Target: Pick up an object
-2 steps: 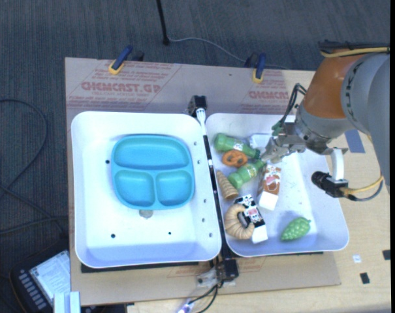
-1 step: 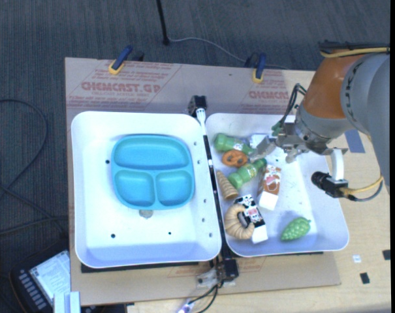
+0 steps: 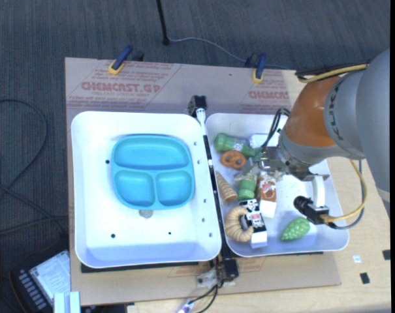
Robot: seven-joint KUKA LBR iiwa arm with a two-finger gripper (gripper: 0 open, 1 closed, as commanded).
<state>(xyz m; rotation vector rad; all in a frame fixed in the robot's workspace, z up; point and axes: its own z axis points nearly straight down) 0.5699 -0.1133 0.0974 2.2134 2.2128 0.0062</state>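
Near edge of the right bin (image 3: 337, 243): a green toy (image 3: 294, 229), apart and easy. Further in, the gripper (image 3: 268, 165) hangs low over the crowded middle by a small carton (image 3: 267, 191); finger state, cannot tell. Best descend straight, centred on one object. Far end, a green bottle (image 3: 231, 142).

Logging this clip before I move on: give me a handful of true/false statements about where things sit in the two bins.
1. The blue divided tray lies in the left bin. True.
2. The arm reaches over the left bin. False: it is over the right bin.
3. A green bumpy object lies near the right bin's front corner. True.
4. The tray is red. False: it is blue.
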